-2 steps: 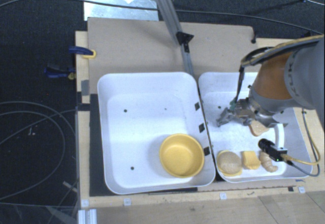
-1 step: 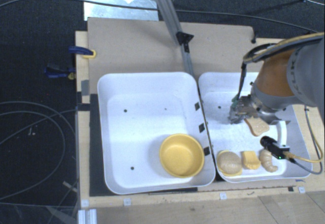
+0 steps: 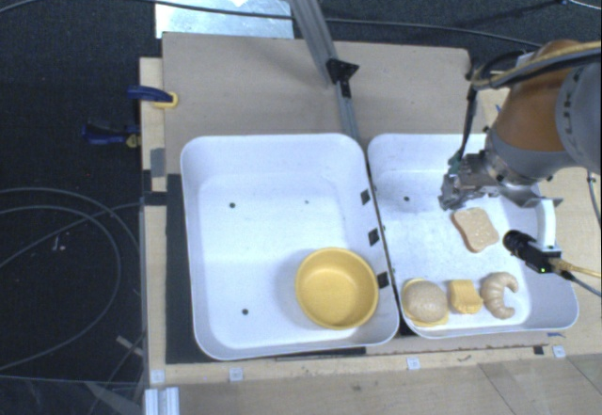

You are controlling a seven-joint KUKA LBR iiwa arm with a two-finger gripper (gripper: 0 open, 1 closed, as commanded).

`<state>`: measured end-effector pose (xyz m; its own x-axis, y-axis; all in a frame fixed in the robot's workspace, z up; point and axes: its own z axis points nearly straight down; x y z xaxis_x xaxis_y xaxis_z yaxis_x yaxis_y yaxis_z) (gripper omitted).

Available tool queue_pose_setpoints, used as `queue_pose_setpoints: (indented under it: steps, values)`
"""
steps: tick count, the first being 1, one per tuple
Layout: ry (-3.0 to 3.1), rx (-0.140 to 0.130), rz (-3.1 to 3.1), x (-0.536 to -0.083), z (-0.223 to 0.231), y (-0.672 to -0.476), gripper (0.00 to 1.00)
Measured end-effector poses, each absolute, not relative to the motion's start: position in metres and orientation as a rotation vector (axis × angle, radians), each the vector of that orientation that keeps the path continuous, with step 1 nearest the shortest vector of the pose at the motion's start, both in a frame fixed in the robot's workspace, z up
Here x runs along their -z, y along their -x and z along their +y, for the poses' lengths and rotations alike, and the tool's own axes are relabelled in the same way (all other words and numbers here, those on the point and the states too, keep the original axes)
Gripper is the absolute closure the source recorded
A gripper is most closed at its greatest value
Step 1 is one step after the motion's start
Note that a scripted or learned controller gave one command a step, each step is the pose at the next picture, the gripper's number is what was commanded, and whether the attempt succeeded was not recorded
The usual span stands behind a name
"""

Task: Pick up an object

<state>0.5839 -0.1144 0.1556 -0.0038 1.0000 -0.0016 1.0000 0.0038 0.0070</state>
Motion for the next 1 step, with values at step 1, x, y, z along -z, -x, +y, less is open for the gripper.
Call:
queue_pose_setpoints:
  steps: [1]
  values:
    - [-2.213, -0.005, 2.222, -0.2017, -0.1194, -0.5906, 1.00]
